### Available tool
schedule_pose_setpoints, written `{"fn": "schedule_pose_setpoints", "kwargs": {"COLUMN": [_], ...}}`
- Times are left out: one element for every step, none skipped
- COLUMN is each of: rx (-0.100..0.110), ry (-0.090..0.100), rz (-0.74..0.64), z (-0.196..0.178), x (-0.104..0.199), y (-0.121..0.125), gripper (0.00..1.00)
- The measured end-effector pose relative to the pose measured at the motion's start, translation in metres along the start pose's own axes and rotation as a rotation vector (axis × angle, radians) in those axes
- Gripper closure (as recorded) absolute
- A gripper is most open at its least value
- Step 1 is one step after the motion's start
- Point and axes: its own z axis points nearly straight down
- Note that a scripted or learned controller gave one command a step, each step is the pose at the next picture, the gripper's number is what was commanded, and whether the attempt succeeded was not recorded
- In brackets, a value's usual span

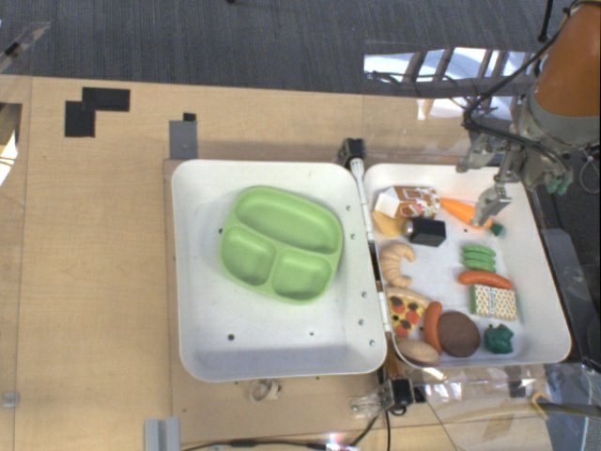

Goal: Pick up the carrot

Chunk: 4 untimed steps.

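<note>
The carrot (458,209) is orange with a small green top and lies flat near the back of the right bin (554,308), pointing left. My gripper (491,205) hangs from the grey arm with the orange band at the upper right. It sits right over the carrot's green end, touching or nearly touching it. The carrot rests on the bin floor, not lifted.
Just left of the carrot are a black block (426,230), a cheese wedge (385,222) and a bread pack (414,198). In front lie green beans (479,255), a sausage (485,278), a cracker (495,301) and several other toy foods. A green divided plate (280,242) sits in the left bin (197,327).
</note>
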Motion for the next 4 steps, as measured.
{"fn": "schedule_pose_setpoints", "kwargs": {"rx": [-0.002, 0.001, 0.000, -0.001], "ry": [0.009, 0.016, -0.001, 0.000], "rz": [-0.005, 0.218, 0.215, 0.345], "z": [0.098, 0.139, 0.137, 0.137], "x": [-0.012, -0.020, 0.001, -0.002], "y": [-0.033, -0.053, 0.003, 0.047], "gripper": [0.00, 0.00, 0.00, 0.00]}}
